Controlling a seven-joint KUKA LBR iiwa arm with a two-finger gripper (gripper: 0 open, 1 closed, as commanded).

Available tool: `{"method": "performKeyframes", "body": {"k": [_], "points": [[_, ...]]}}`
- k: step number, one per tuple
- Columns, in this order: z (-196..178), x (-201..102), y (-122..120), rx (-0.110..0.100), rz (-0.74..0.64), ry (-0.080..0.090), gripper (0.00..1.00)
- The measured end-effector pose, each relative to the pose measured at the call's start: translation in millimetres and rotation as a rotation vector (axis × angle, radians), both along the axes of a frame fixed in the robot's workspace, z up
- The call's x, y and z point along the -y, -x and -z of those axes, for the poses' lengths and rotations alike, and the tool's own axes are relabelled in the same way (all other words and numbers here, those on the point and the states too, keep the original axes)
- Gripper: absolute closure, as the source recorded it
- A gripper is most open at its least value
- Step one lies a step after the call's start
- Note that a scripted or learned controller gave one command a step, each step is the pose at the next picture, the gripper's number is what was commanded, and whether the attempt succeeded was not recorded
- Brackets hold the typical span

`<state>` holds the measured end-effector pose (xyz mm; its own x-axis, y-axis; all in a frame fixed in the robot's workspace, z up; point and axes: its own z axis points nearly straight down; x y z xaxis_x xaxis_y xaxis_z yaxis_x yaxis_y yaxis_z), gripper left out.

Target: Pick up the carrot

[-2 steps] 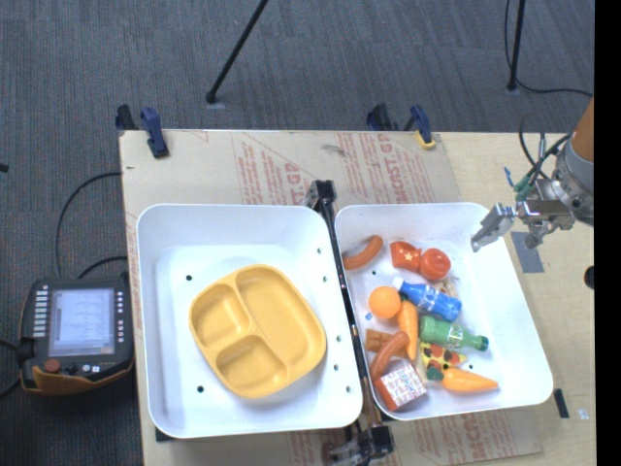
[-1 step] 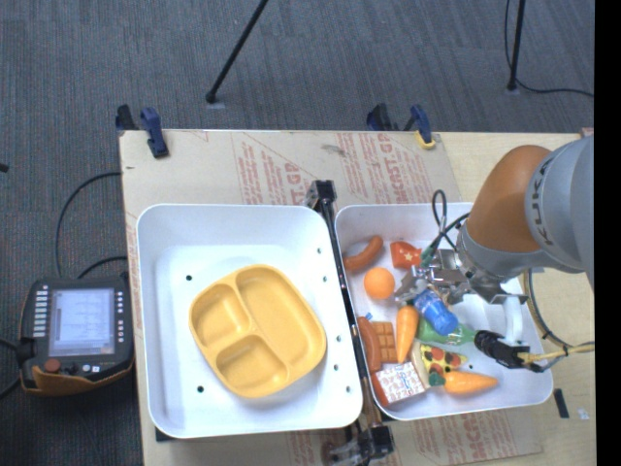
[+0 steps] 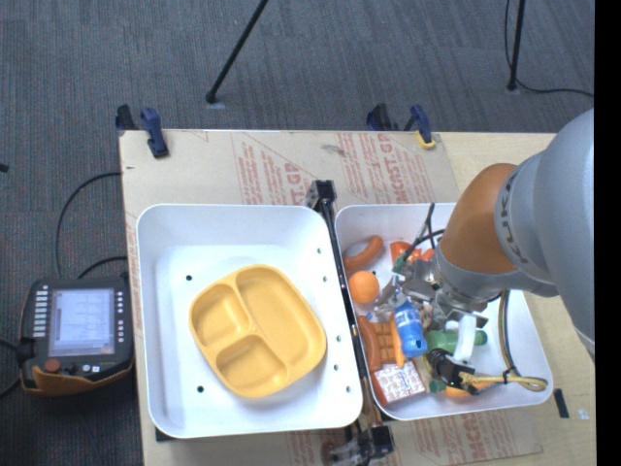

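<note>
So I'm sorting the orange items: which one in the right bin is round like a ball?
The orange ball by the bin's left wall; the orange piece above it is a curved, sausage-like shape instead.

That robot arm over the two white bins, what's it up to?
The grey arm reaches in from the right, and its claw is down in the right bin, among a jumble of small toy foods, including an orange ball. It is meant to pick up a carrot, but the view shows nothing clearly held. The left bin holds a yellow divided plate.
</note>
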<state>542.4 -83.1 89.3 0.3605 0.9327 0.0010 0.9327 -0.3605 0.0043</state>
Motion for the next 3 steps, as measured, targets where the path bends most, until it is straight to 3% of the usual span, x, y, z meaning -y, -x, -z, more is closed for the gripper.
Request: {"method": "performKeyframes", "body": {"k": [1,2,3], "points": [[0,30,66,-0.001,0.055,0.0,0.0],[0,0,24,-0.002,0.348,-0.001,0.0],[0,6,-60,-0.003,0.435,-0.001,0.0]]}}
